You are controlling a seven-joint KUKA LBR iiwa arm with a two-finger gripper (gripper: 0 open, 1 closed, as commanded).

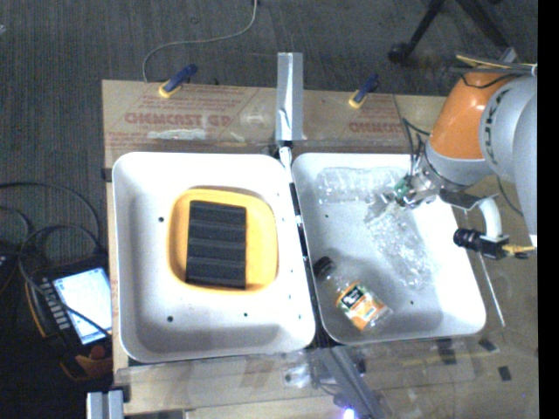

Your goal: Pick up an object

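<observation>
pincer (pixel 403 192) blurred, over clear plastic (pixel 397 234)

Gripper (pixel 403 190) sits low over right bin (pixel 463 321), upper part. Crumpled clear plastic (pixel 397 238) directly below and left of the jaws, cluttering the middle. Small bottle (pixel 354 297) farther down-left near bin's front. Bare floor right of the jaws, near the bin wall.

left bin (pixel 140 234): sponge (pixel 223 241) centred | right bin (pixel 454 317): bottle (pixel 354 297) front, plastic wrap (pixel 389 225) behind
</observation>
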